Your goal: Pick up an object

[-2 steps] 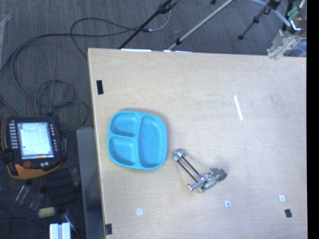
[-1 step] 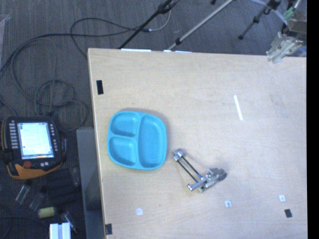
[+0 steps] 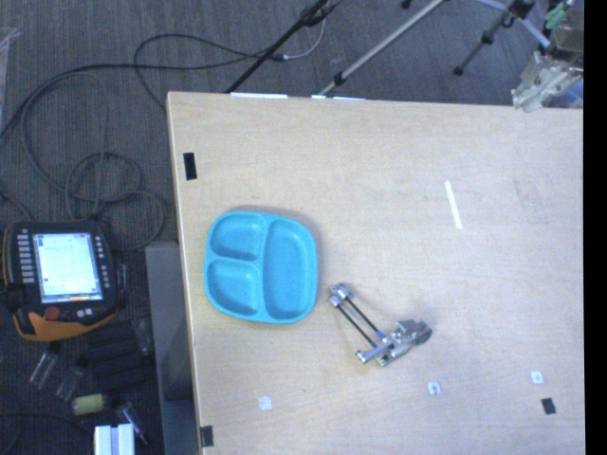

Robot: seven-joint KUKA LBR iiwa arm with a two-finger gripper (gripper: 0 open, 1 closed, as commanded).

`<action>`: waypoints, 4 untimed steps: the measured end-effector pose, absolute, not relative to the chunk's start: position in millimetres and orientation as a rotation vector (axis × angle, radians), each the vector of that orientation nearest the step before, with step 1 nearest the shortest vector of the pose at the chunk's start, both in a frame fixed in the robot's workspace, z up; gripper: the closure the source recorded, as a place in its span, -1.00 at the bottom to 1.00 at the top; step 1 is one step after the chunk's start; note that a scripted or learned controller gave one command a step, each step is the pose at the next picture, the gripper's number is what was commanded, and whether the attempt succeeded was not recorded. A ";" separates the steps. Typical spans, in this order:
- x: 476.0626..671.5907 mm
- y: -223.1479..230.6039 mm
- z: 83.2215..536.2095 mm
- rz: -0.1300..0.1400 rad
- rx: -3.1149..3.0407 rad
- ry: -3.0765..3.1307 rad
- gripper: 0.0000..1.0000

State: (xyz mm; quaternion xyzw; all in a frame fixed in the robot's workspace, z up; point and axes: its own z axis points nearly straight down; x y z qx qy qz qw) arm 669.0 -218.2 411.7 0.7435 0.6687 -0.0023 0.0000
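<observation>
Your hand (image 3: 542,85) sits far up and to the right of the blue plate (image 3: 285,275), over the far right corner of the table (image 3: 379,150), and it looks pale and blurred there, so you cannot tell whether it is open or closed; nothing can be made out in its grip. You have the plate lying flat on the table, a rounded tray with three compartments, two small ones on its left side and one long one on its right. Just beside the plate's lower right edge, with a thin gap between them, lies a metal tool (image 3: 377,330): two thin dark rods running side by side, slanting down and away from the plate to a chunky silver end. Up and to the right of the plate, well apart from it, a short white strip (image 3: 453,205) lies on the wood. Above the plate's left side, near the table edge, is a small black mark (image 3: 190,166). Left of the plate, off the table and down on the floor, rests a control pendant (image 3: 64,271) with a lit screen, among loose cables (image 3: 57,93).
</observation>
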 end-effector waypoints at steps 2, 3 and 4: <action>664.2 -218.7 432.6 -0.006 2.139 2.300 1.00; 669.9 -221.6 408.8 -0.005 2.172 2.273 1.00; 669.9 -221.9 415.3 -0.007 2.091 2.345 1.00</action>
